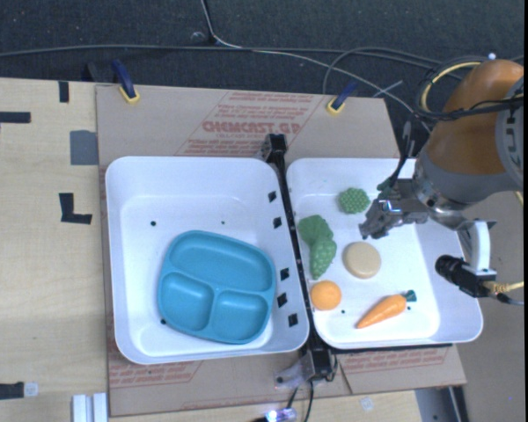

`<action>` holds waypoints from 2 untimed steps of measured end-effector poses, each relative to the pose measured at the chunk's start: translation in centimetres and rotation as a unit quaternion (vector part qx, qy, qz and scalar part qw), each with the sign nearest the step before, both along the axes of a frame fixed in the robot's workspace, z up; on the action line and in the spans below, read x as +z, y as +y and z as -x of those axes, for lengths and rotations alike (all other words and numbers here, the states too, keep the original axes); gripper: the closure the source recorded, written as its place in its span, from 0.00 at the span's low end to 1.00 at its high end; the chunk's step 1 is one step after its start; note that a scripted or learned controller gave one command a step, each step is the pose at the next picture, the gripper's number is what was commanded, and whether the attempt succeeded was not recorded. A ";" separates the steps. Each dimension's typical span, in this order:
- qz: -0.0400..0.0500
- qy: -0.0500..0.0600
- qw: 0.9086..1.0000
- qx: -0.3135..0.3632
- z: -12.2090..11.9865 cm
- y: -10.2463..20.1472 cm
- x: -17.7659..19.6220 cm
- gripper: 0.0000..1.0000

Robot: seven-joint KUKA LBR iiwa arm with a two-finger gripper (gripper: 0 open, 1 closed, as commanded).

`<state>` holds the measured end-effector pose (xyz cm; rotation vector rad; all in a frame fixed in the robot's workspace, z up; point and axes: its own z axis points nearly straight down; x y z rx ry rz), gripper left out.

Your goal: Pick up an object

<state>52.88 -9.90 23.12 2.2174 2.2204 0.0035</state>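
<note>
The right bin (440, 319) holds a small green broccoli piece (354, 201), a larger leafy green item (318, 241), a pale beige round piece (363, 259), an orange ball (326, 295) and a toy carrot (385, 310). My gripper (378, 221) hangs over the right bin, just above and to the right of the beige round piece and to the right of the small broccoli. Nothing shows between its dark fingers. The arm's orange band (480, 117) sits behind it at the upper right.
The left bin (128, 236) holds a blue divided plate (216, 287). A black divider (284, 236) runs between the bins. Cables (334, 60) cross the dark floor at the back. Blue and yellow clamps (123, 82) pin the cardboard sheet.
</note>
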 end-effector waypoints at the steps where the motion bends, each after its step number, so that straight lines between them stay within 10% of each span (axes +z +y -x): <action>1: -0.001 0.003 1.000 0.002 -1.4 4.5 -1.1 1.00; 2: -0.001 0.003 1.000 0.003 -3.5 10.0 -1.4 1.00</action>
